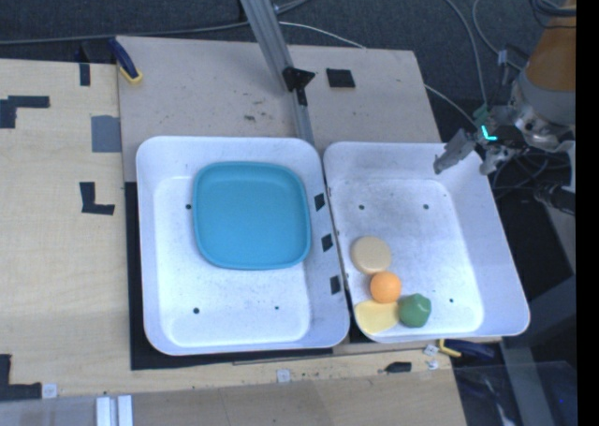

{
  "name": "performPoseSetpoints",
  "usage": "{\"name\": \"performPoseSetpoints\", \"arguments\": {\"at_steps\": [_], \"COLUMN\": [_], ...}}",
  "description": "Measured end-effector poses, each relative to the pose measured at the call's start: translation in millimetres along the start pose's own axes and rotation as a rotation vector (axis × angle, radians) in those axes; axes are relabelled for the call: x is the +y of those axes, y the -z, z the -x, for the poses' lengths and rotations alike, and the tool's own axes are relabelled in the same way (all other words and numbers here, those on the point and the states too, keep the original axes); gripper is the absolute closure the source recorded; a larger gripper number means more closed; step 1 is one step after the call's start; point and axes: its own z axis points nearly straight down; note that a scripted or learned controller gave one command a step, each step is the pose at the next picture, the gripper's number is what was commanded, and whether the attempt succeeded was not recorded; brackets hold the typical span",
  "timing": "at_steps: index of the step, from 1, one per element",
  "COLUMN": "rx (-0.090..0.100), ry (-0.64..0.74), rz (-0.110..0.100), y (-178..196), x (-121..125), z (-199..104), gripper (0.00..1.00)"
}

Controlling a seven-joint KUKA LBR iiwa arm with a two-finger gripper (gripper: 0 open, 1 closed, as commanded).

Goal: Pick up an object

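Four small objects cluster in the near left corner of the right bin [468,227]: a beige round piece [371,253], an orange ball [385,286], a green piece [414,309] and a flat yellow piece [373,318]. They touch one another. My gripper [471,158] hovers over the bin's far right rim, well away from the cluster. It is open, and nothing sits between its fingers. The orange-banded arm [552,59] comes in from the right.
The left bin [164,256] holds a square blue plate [251,213]. A grey metal pole [271,31] slants across the bench behind the bins. Cables loop over the dark floor at the far right.
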Motion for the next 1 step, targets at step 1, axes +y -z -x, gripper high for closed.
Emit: {"name": "performPoseSetpoints", "arguments": {"at_steps": [1], "rx": [0.0], "ry": [0.0], "rz": [0.0], "y": [-0.1], "x": [0.0], "z": [0.0], "gripper": [0.0]}}
